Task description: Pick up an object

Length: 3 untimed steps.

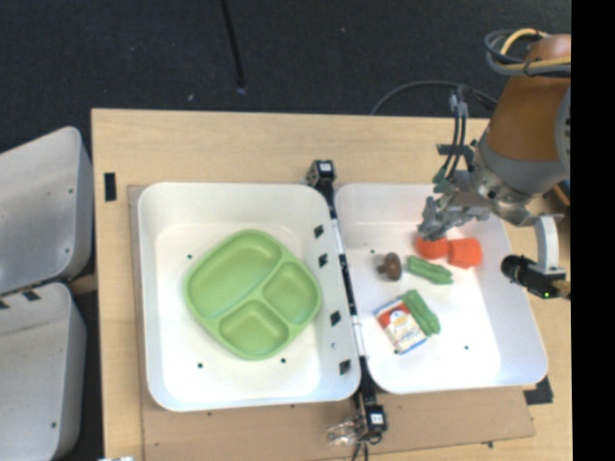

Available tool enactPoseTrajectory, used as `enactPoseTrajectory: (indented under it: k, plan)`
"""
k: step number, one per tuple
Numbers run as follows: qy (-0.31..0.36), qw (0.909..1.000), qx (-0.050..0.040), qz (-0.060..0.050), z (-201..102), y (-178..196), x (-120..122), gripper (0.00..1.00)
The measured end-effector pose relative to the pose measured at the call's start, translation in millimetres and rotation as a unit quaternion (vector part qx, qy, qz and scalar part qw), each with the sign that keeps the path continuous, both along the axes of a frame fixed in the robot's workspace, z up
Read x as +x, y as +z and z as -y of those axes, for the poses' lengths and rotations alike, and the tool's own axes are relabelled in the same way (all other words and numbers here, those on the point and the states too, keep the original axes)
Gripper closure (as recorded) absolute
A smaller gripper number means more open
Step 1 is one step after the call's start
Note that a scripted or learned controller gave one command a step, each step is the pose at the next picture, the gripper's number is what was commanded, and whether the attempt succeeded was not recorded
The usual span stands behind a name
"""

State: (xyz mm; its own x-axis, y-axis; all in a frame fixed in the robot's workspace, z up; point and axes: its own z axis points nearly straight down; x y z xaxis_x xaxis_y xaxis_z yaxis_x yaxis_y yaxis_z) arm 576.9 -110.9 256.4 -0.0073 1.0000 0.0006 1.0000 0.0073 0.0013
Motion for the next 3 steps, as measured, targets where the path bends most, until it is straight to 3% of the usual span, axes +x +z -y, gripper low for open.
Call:
enactPoseTrajectory:
  k: [3]
  plan:
    - [0.0,1.0,0.0,0.001,-165.2,5.4,-14.1,1.0]
